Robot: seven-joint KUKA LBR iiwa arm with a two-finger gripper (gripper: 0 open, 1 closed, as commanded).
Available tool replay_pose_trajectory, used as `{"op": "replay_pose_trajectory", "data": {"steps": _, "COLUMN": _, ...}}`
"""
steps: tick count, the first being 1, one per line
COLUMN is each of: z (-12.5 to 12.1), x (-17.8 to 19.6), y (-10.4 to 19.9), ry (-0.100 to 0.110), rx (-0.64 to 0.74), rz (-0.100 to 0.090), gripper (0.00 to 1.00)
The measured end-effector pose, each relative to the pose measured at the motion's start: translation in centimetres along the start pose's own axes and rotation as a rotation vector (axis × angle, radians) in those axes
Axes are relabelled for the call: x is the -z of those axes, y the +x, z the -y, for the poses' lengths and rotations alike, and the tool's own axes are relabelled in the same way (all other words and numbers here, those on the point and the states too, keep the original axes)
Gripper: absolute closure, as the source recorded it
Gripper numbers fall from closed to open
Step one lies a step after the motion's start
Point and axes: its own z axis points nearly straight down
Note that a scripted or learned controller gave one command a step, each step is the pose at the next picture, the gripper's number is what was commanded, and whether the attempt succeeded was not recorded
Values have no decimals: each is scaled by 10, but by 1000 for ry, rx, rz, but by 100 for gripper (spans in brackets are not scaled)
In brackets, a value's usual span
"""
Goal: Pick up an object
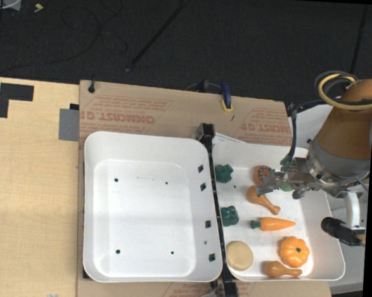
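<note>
Starting at the near edge of the right bin point(330, 272): a tan drumstick point(281, 270), a pale round bun point(239, 255) and a little orange pumpkin point(294, 250). Bit further back there's a carrot point(276, 225) and a green chunk point(229, 214), then another drumstick-looking piece point(261, 199) right under the gripper point(274, 181). Another green piece point(223, 173) sits by the divider. Honestly can't tell if the jaws are released or clenched around anything. Left bin point(102, 170) sits alongside, on cardboard point(144, 113).
</note>
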Motion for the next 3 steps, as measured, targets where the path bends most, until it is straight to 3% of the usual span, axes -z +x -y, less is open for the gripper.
{"op": "replay_pose_trajectory", "data": {"steps": 1, "z": -20, "x": -140, "y": 4, "ry": -1, "rx": 0, "rz": 1, "gripper": 0}}
{"op": "replay_pose_trajectory", "data": {"steps": 2, "z": -39, "x": 106, "y": 57, "ry": -19, "rx": 4, "rz": 1, "gripper": 0}}
{"op": "replay_pose_trajectory", "data": {"steps": 3, "z": -72, "x": -22, "y": 79, "ry": 5, "rx": 3, "rz": 0, "gripper": 0}}
